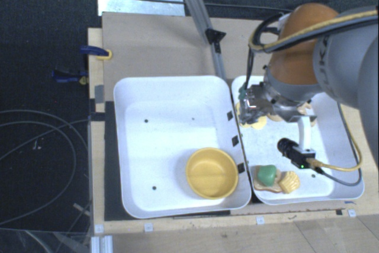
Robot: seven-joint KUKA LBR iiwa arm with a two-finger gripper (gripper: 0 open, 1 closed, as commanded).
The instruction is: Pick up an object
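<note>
Pick not done: gripper point(251, 105) low in right bin point(331, 186) by a yellowish item point(258, 122), jaw state can't tell; bowl point(211, 172) sits in left bin point(136, 127), green piece point(266, 174) untouched.

The grey arm point(349, 62) reaches in from the right, its orange band point(299, 44) bulging above the wrist. The wrist bends steeply downward, and the gripper point(251, 105) points down at the arm's left end, seen from above.
</note>
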